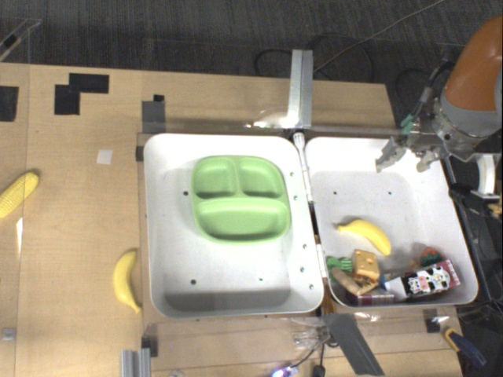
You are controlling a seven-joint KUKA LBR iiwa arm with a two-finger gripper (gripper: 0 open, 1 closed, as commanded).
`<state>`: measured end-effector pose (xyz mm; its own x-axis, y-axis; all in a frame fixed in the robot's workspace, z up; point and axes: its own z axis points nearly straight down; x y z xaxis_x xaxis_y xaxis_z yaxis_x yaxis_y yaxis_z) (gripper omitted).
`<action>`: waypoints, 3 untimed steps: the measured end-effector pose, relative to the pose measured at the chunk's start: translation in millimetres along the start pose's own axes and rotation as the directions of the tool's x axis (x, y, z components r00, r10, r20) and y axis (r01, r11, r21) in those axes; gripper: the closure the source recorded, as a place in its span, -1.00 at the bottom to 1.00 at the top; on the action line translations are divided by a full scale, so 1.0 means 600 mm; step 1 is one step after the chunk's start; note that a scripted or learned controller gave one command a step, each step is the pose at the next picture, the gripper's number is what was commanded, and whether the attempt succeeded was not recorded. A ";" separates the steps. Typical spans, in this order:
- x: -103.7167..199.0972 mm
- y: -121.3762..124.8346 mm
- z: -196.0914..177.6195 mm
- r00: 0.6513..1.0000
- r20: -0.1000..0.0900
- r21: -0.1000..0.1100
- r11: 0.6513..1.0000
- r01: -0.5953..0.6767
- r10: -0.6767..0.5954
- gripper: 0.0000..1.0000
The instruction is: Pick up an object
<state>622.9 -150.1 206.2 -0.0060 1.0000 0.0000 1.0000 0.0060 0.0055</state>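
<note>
Gripper over the right bin, nothing held.
We observed the gripper [408, 154] above the far edge of the right bin [393, 195], fingers spread and nothing between them. A banana [366, 235] lay near the bin's middle, with a clutter of small items [393, 277] along its near wall. The left bin [169, 210] held a green divided plate [240, 197]. Another banana [126, 280] rested on the tabletop [71, 210].

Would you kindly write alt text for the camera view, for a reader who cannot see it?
A robot arm's open gripper hovers over the right bin, holding nothing; that bin holds a yellow banana and small toys along its near edge. The left bin holds a green divided plate.
</note>
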 end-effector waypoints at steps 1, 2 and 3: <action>0.046 -0.084 0.185 0.993 0.000 -0.001 0.993 0.120 -0.120 -1.00; 0.075 -0.109 0.191 0.994 0.005 -0.012 0.994 0.113 -0.113 -1.00; 0.080 -0.104 0.171 0.994 0.000 -0.017 0.993 0.114 -0.114 1.00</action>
<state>560.4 -102.7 103.3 -0.1195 0.9928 -0.0009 0.9926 0.1195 0.0227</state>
